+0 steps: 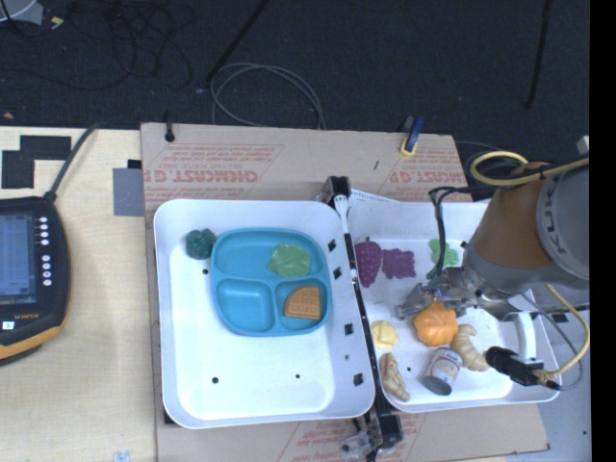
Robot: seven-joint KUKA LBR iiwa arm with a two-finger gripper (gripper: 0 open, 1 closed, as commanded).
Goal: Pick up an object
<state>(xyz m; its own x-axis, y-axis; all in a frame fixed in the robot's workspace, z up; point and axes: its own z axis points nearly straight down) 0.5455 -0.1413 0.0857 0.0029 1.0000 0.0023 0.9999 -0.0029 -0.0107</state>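
Observation:
My gripper [435,303] is low in the right bin [481,393], directly over an orange round fruit [436,327], and seems to touch its top. The grey arm with its orange band [510,234] hides the gripper's upper part. Around the fruit lie a small yellow piece [384,333], a tan potato-like piece [393,376], a beige knobbly piece [471,348] and a small tin can [442,370] on its side. A purple grape bunch [368,261], a purple piece [398,262] and a green piece [445,253] lie toward the bin's far side.
The left bin [250,383] holds a blue compartment tray [265,282] with a green leaf [290,259] and a tan waffle [303,303] in it; a dark green ball [199,243] lies beside it. A divider rail [351,287] separates the bins. A teach pendant [24,268] rests at far left.

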